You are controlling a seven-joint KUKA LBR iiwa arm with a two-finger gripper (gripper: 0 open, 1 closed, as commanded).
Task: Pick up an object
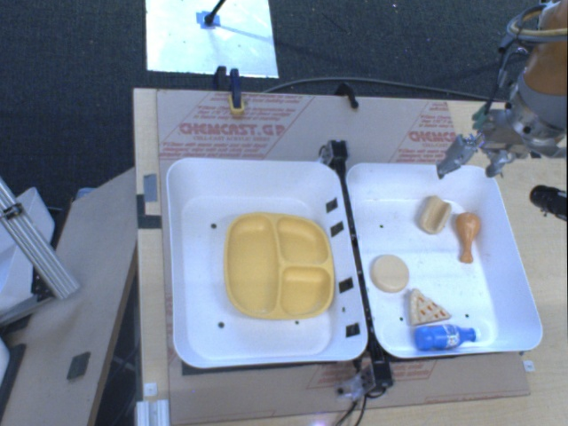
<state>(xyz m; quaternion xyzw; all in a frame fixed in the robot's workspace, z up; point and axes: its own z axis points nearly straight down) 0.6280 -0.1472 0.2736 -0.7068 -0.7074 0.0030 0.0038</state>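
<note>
On dark carpet, the wooden bench (266,118) bears white bins (257,180).

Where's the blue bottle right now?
The blue bottle lies on its side in the right bin, at its near edge, just below the pizza slice and far from the tool.

I see right bin (515,264) crowded along right side and front: bread (434,214), drumstick (467,233), cookie (389,273), pizza slice (427,308), bottle (444,336); its back-left open.
</note>
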